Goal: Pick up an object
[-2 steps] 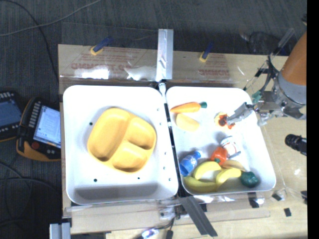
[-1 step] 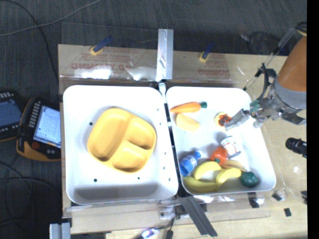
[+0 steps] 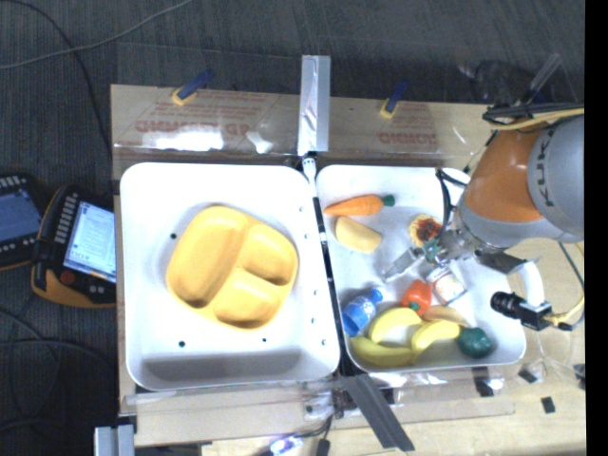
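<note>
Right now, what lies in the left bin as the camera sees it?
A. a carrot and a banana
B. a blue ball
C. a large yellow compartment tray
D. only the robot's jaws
C: a large yellow compartment tray rests on the floor of the left bin, while the carrot and the banana lie in the right bin.

- Single fixed camera above bench, looking down at a slant, moderately far.
- Frames both shallow white plastic bins (image 3: pixel 133 255) side by side.
- Grey, orange-banded arm (image 3: pixel 518 193) enters from right.
</note>
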### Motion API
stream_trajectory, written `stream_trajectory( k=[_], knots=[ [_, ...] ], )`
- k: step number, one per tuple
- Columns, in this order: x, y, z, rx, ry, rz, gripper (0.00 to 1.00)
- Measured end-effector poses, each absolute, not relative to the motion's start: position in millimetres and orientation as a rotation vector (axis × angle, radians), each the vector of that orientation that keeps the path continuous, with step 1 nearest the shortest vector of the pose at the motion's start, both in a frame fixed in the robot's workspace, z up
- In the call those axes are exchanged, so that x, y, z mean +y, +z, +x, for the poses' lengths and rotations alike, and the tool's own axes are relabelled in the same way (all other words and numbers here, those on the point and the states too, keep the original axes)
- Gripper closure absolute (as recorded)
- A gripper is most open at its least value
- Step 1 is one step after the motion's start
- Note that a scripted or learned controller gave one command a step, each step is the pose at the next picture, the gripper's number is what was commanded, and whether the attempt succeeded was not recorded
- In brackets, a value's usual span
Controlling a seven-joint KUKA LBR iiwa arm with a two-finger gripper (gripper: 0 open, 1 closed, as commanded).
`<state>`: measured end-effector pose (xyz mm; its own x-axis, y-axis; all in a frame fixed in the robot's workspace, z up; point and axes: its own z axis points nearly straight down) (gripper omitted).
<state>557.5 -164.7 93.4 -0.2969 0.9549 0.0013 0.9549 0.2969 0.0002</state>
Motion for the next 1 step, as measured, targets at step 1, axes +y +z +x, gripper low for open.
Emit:
stream_trajectory(
  k=[1],
  knots=[
    [-210.6, 127.0, 623.2, -2.544, 0.000, -1.848, 0.00]
  ],
)
